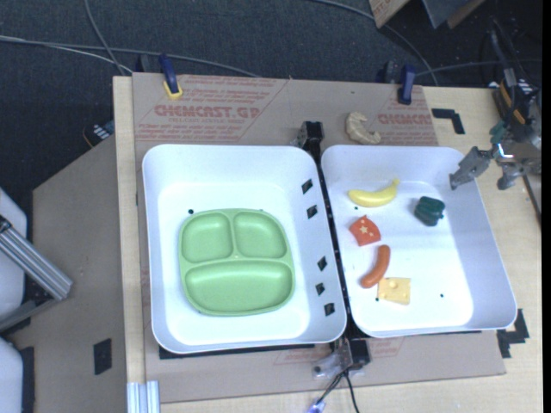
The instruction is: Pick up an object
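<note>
A wooden bench seen from above at a slant carries two shallow white plastic bins side by side. The left bin holds a pale green plastic divided plate with three compartments, lying flat near the bin's middle. The right bin holds five small toy foods. A curved yellow plastic banana lies toward the far side of the bin, near the wall shared with the left bin. Just below it sits a small red wedge-shaped toy with a pale spot, perhaps a strawberry or pepper slice. Below that lies an orange-red sausage-shaped toy, tilted, with a yellow wedge of toy cheese just beside its lower end. A dark green, lumpy toy vegetable sits apart from these, to the right of the banana. Outside the bins, a small beige lumpy object rests on the bench just beyond the right bin's far rim. At the right edge, the metal two-finger gripper hangs over the far right corner of the right bin, above and to the right of the green vegetable. Whether its tool is spread wide or drawn narrow cannot be told from this angle; nothing is visibly gripped.
</note>
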Tool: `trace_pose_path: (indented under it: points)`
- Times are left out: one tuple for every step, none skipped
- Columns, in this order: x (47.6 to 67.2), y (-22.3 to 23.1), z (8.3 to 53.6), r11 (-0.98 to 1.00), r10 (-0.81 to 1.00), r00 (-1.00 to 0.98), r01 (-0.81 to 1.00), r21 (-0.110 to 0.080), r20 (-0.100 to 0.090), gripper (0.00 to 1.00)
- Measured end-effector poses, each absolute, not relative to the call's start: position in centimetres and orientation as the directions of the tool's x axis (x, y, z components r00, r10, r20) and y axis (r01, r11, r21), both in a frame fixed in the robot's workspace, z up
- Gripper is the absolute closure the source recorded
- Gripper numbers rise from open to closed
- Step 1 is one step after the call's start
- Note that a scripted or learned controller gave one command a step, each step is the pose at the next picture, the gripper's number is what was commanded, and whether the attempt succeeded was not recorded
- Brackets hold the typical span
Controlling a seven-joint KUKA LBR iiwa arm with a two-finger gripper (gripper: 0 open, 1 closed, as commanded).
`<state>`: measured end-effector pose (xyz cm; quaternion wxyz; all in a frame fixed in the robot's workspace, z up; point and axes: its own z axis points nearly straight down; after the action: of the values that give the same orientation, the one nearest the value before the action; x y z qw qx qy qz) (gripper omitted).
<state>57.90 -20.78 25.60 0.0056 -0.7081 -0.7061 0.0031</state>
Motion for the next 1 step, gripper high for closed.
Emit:
trace_pose_path:
  points:
    - [58.14, -20.72, 26.26, 0.0, 1.0, 0.0, 1.0, 0.0, 0.0, 0.0]
